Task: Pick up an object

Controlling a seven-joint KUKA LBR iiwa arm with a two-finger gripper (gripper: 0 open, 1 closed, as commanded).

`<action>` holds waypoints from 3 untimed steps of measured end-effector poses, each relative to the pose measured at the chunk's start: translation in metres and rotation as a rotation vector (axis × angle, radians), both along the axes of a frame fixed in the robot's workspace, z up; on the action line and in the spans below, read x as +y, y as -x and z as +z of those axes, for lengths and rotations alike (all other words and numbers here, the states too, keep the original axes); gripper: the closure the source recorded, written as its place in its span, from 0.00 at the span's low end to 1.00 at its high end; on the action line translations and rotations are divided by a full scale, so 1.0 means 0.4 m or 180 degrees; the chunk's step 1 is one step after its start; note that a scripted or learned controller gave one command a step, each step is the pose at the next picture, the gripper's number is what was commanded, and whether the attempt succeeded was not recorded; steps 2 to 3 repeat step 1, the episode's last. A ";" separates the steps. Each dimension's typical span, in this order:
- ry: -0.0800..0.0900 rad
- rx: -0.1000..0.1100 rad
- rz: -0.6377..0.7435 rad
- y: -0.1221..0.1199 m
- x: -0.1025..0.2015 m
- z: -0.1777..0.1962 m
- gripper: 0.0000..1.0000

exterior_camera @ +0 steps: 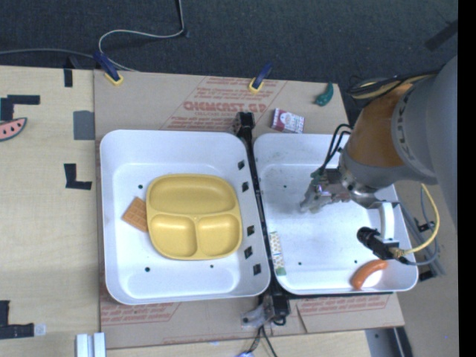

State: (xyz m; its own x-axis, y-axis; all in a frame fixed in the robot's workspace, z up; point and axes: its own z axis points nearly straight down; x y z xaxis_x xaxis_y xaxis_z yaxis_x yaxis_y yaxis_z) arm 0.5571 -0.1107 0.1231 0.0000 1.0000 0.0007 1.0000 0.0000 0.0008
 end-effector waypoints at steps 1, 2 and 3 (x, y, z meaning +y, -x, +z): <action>-0.0005 0.0003 0.0003 0.000 0.002 0.023 1.00; -0.0005 0.0003 0.0003 0.000 0.002 0.023 1.00; -0.0005 0.0003 0.0003 0.000 0.002 0.023 1.00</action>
